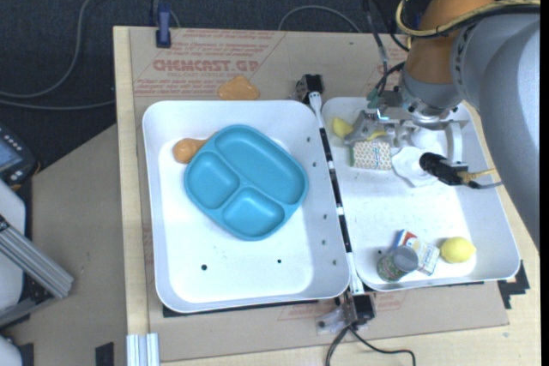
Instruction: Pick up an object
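Left bin [171,270] held one blue divided plate [246,181], with an orange rounded item [184,150] tucked against its upper-left edge. Right bin [377,210] held a speckled small box [371,155], a yellow piece [341,127], a white lump [412,167], a can [393,264] and a yellow ball [457,250]. Gripper [383,123] hung over the right bin's far end, just beside the speckled small box. Whether it was spread or closed could not be told.

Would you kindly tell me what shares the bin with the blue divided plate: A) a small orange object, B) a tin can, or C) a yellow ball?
A: the small orange object lies by the upper-left edge of the blue divided plate, inside the same white bin.
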`<state>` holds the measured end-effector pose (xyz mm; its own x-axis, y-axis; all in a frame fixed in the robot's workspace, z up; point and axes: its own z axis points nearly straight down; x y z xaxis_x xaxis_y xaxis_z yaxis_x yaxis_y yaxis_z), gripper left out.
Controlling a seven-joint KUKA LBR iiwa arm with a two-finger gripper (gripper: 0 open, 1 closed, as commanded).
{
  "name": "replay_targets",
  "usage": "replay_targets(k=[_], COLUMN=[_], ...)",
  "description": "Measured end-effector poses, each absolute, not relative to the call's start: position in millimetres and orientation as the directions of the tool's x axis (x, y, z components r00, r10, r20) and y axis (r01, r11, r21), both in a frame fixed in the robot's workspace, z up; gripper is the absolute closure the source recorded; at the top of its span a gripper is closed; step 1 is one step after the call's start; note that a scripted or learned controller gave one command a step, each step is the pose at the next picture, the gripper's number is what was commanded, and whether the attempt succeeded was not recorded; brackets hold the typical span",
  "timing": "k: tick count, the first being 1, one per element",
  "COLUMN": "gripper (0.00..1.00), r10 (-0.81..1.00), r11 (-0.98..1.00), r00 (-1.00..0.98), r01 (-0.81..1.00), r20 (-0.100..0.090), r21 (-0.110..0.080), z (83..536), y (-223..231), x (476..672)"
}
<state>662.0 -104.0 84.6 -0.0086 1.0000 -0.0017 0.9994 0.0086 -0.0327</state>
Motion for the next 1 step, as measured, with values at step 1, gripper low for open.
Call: replay_targets(k=[1], gripper=[0.00], r10=[1.000], r11=[0.001], r00=[-0.001], r01=[1.000], r20=[-0.007], r21=[-0.029], z=[84.0], y=[-98.9], x=[661.0])
